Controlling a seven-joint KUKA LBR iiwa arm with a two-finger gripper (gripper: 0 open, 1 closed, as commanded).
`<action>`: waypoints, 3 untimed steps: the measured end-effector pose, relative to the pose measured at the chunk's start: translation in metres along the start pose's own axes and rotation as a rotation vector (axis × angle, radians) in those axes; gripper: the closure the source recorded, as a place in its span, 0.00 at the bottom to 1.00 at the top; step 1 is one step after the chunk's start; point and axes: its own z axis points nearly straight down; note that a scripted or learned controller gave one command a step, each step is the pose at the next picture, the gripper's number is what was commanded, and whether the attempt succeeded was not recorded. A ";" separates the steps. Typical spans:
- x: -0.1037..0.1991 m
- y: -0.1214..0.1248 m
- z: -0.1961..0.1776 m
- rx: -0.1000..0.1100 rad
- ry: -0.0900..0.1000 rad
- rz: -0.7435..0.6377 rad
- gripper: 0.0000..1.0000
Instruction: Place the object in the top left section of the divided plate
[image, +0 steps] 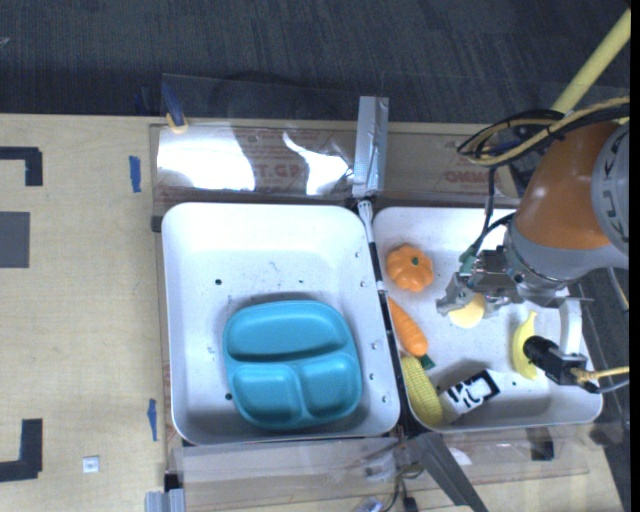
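The blue divided plate (290, 372) lies in the left bin (190, 250), with one long section on its far side and two smaller sections on its near side. My gripper (470, 292) hangs over the middle of the right bin (440, 222), well to the right of the plate. A small pale yellow rounded object (466, 315) lies directly under the gripper's tip, partly covered by it. Whether the gripper touches it I cannot tell.
The right bin also holds an orange pumpkin (410, 268), a carrot (408, 327), a corn cob (424, 392), a banana (522, 345) and a black-and-white block (470, 390). A raised divider (378, 290) separates the two bins. Cables hang beside the arm (570, 210).
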 end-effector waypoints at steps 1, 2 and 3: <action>-0.001 0.001 -0.011 -0.004 -0.001 0.001 1.00; 0.099 -0.059 0.000 -0.001 0.001 -0.021 1.00; 0.123 -0.038 -0.151 -0.015 0.002 0.003 1.00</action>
